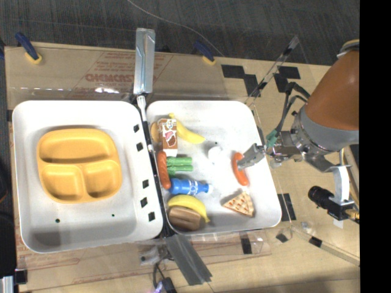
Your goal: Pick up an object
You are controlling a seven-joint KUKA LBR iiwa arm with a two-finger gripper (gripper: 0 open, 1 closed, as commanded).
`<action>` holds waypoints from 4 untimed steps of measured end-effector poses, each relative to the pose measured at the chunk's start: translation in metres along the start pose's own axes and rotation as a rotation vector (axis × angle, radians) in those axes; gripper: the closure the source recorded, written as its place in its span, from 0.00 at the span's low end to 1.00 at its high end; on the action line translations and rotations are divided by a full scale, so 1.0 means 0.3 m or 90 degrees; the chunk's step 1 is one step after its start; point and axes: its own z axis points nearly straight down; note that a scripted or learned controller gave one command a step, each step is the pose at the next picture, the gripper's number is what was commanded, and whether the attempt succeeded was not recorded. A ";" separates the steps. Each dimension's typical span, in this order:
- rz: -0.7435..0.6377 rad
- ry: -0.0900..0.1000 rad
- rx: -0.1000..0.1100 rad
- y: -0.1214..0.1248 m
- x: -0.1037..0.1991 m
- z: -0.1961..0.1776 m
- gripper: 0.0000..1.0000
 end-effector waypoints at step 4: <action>0.104 0.004 -0.020 0.041 0.046 0.583 0.00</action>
